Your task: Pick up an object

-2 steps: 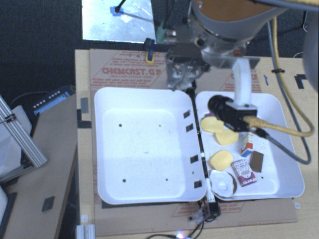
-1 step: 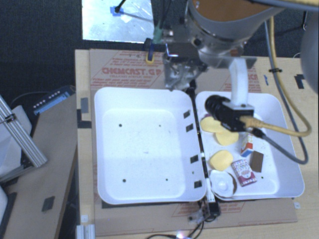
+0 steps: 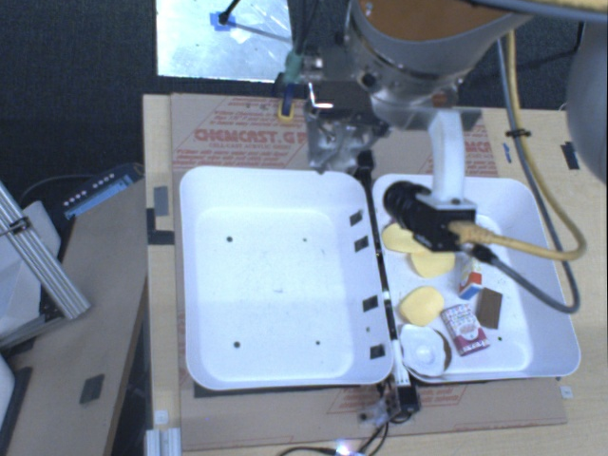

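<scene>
The right bin (image 3: 546, 345) holds several small objects. Among them are a yellow lemon-shaped piece (image 3: 421, 304), two more yellow pieces (image 3: 432, 263) partly under the arm's black fitting, a white round cup (image 3: 425, 351), a red-and-white packet (image 3: 465, 331), a brown block (image 3: 490, 307) and a small red, white and blue item (image 3: 468, 278). My gripper (image 3: 334, 152) hangs over the far rim where the two bins meet, apart from all of these. Nothing shows in it.
The left bin (image 3: 275, 283) lies beside the right one, with a hinged divider (image 3: 378, 283) between them. A black fitting (image 3: 423, 218) with a yellow cable (image 3: 532, 250) reaches over the right bin's far half. Cardboard (image 3: 237, 133) lies under both bins.
</scene>
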Action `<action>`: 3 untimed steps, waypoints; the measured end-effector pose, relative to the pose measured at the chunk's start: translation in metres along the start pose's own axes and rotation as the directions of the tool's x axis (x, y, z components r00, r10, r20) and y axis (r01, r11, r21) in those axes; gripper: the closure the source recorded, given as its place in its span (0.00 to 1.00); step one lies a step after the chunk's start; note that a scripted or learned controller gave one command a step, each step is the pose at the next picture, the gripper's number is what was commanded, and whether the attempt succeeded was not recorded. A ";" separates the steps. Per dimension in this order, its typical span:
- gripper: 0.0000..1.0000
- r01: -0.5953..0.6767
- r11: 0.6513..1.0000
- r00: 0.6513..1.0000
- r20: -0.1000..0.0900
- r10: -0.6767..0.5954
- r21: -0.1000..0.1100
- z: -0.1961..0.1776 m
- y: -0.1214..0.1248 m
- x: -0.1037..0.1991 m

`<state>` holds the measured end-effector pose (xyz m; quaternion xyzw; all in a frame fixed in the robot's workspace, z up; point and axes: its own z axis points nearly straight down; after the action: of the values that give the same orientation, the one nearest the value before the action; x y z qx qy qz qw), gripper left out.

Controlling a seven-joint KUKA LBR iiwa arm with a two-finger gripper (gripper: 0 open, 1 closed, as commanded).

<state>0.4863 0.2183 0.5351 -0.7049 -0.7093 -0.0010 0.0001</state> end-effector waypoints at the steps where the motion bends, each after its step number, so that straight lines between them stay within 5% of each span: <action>1: 1.00 -0.001 1.000 1.000 0.000 0.001 0.000 0.000 0.000 0.005; 3: 1.00 -0.001 1.000 1.000 0.000 0.001 0.000 0.000 0.000 0.011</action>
<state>0.4863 0.2297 0.5351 -0.7051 -0.7091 -0.0010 -0.0001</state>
